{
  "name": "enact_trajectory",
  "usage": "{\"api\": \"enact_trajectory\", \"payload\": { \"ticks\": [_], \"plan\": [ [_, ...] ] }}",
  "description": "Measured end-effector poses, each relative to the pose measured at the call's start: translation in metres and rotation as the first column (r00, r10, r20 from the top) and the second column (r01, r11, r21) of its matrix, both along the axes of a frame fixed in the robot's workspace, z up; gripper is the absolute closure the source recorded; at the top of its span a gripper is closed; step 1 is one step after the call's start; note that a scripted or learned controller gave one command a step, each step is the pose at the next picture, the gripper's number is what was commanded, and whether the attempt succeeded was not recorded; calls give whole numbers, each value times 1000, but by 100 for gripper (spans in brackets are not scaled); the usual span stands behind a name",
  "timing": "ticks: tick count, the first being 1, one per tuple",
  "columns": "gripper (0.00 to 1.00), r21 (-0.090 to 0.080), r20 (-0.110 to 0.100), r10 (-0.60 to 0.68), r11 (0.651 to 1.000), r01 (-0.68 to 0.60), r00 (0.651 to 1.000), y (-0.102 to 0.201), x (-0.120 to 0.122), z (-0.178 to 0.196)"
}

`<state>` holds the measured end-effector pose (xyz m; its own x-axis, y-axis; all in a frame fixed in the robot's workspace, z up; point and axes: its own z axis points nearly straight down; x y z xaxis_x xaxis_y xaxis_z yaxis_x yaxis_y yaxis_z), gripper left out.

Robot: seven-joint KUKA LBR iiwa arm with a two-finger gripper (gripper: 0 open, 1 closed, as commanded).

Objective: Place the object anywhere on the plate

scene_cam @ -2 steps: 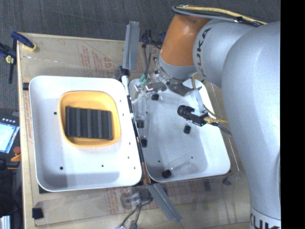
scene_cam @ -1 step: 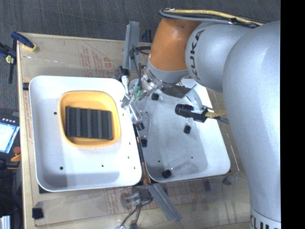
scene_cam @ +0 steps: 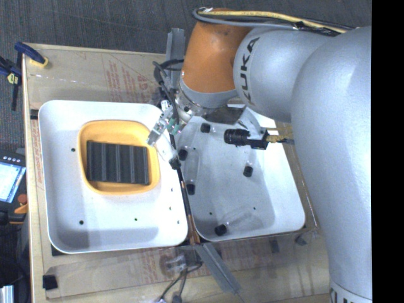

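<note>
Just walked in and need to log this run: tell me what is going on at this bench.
A grey KUKA arm with an orange band reaches in over two shallow white bins. Its tool hangs above the inner edge of the left white bin, beside the yellow plate with a dark ribbed block on it. I cannot tell whether the tool carries anything. A clear plastic object lies in the right white bin.

Black capital letters, partly visible and reading as "KU", run along the grey arm casing (scene_cam: 297, 62) at upper centre. Faint red printing on the wooden counter (scene_cam: 120, 74), upper left, is illegible.
</note>
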<state>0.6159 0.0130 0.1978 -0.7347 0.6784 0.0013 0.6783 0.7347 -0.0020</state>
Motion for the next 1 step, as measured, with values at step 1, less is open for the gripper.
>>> {"api": "enact_trajectory", "payload": {
  "ticks": [1],
  "plan": [
    [0, 0, 0, 0, 1000, 0, 1000, 0, 0, 0]
  ]
}}
